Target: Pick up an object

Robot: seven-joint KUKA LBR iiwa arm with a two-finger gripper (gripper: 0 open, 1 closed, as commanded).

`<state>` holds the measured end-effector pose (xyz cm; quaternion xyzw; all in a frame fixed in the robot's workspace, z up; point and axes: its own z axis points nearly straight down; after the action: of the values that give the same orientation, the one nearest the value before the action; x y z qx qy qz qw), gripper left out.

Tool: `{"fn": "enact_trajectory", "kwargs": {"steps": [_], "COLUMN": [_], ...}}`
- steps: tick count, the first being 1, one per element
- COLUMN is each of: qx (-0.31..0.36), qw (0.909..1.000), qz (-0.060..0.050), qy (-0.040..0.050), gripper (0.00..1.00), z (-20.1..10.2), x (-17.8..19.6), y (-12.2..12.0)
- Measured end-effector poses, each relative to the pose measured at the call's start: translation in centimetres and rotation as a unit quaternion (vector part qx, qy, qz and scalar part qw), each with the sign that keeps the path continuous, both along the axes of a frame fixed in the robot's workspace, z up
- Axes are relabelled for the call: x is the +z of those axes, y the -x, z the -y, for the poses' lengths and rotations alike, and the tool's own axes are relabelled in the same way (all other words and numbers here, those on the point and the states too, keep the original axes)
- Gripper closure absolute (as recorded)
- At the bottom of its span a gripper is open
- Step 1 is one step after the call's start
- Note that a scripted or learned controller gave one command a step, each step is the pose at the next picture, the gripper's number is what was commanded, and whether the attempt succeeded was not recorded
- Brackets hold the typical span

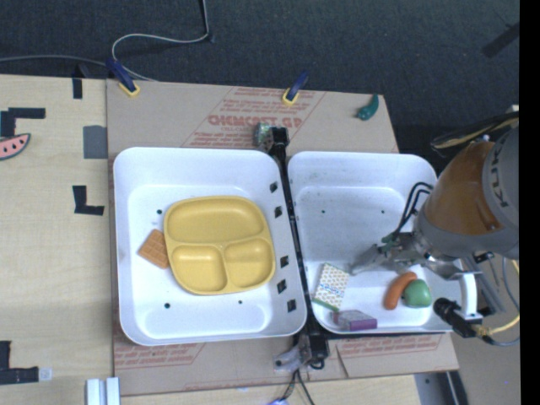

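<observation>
Seen from above at a slant: two shallow white bins side by side on a cardboard-covered bench. In the right bin [354,175], near its front right corner, a toy carrot with an orange body and round green top [407,291]. Just above the carrot, the gripper [381,256], reaching in from the right below the grey arm and its orange band [460,197], fingers pointing left toward the bin's middle; nothing visible between them, though whether spread or closed cannot be told from this angle. Left of the carrot, a small patterned card [332,284] lying flat near the divider, and in front of it, against the front wall, a small purple block [355,319]. Carrot, card and block crowded into the front strip, apart from one another. Back half of the right bin bare white floor, open up to the rear wall.

In the left bin [135,175], a yellow three-compartment plate [220,243] across the middle, with a tan waffle-like square [153,248] tucked against its left edge. Bare margin along the back and front walls. On the cardboard behind the bins, yellow clips and a small teal object [367,107] near the right rear corner.
</observation>
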<state>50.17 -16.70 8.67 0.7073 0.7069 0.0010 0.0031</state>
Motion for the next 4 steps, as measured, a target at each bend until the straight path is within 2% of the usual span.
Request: {"fn": "enact_trajectory", "kwargs": {"steps": [1, 2, 3, 4], "qx": [0.001, 0.000, 0.000, -0.001], "qw": [1.0000, 1.0000, 1.0000, 1.0000], "qz": [0.002, 0.002, 0.002, 0.000], "qy": [0.0007, 0.0012, 0.0010, 0.0013], "gripper": [0.00, 1.00, 0.00, 0.00], "z": [-0.2, -0.1, -0.1, -1.3], "x": [0.0, 1.0, 1.0, 0.0], "y": [1.5, 1.5, 1.5, 1.7]}}
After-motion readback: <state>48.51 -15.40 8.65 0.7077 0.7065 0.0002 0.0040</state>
